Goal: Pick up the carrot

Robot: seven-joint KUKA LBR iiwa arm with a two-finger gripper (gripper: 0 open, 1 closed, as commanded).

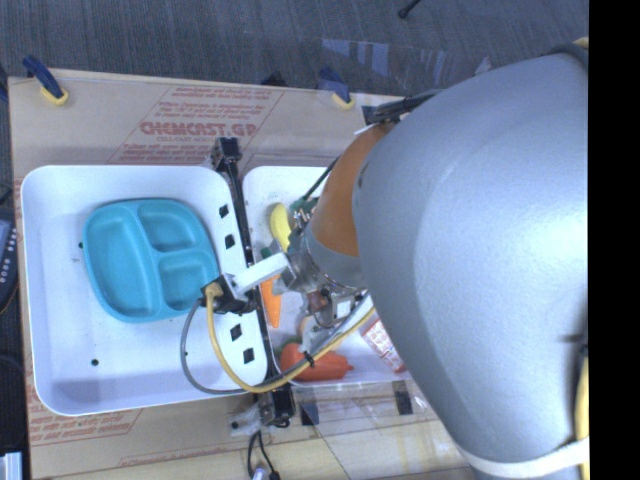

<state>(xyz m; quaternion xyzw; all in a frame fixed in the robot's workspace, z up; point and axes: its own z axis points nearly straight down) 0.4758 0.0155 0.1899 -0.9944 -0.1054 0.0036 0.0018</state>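
A narrow bright orange piece, which looks like the carrot (272,306), lies upright in the view in the right bin (262,190), close to the divider between the bins. The grey arm's wrist, with its orange band (338,213), covers most of that bin. The gripper (318,306) hangs just right of the orange piece, half hidden under the wrist. A longer orange-red tapered object (318,367) lies at the bin's front edge, partly under a yellow cable; I cannot tell which of the two is the carrot.
A teal compartment plate (150,258) lies in the left bin (50,298). A yellow object (279,225) and a green bit (300,211) sit at the right bin's back. A red-and-white packet (381,343) lies under the arm. Black and yellow cables (212,353) loop over the divider.
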